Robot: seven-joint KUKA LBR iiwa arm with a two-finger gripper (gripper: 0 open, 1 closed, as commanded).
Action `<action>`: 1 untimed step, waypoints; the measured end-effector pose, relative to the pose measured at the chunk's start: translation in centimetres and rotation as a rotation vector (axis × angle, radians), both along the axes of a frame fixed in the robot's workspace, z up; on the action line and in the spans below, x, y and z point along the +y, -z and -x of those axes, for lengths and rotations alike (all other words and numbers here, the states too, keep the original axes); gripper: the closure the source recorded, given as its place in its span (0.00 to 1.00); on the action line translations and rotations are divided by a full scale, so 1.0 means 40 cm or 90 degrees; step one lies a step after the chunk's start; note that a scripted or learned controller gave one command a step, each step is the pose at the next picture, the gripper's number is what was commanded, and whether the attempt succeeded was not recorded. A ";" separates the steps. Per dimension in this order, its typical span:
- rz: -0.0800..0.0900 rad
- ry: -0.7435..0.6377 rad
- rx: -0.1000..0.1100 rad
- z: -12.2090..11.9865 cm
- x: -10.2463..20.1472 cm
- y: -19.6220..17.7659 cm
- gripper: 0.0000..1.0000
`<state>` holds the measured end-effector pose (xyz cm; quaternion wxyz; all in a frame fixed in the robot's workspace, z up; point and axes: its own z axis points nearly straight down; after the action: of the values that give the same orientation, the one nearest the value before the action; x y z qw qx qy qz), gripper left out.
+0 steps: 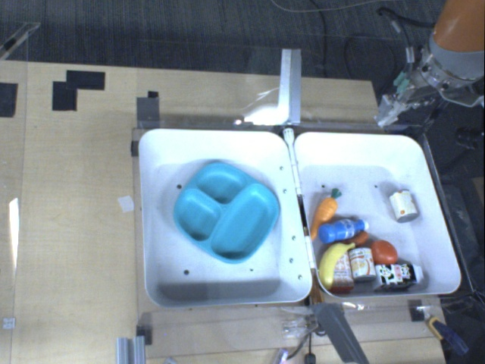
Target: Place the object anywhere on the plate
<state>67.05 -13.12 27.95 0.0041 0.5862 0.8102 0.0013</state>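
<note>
Pincer (395, 105) sits at upper right, above the far rim of the right bin (424, 158), hanging off the grey arm w/ orange band (461, 21); can't tell how far it's spread, too small and blurred, and nothing is seen gripped in it.

Nearest the camera, along the right bin's near wall: a black-and-white carton (394, 275) lying flat, a small jar w/ label (361, 264) next to it, and a yellow banana (331, 261) touching the jar's left side. Just behind those, a red-orange round item (384, 250) and a blue bottle w/ white cap (342, 230) lying on its side, over the banana's top end. Further back, an orange carrot w/ green top (326, 206) leans near the divider btwn bins. A white cylinder (403, 205) lies alone toward the right wall, well apart from the cluster.

Left bin (159, 279) holds the blue plate (226, 211), three compartments, roughly centred, nothing on it.

Beyond both bins, the tan surface (68, 203) and black cables (318, 14) at the far edge.
</note>
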 end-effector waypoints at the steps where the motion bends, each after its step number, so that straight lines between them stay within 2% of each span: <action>1: -0.001 -0.126 0.000 0.001 0.228 -0.042 1.00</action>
<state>67.01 -3.99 29.63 0.0038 0.5031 0.8642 0.0022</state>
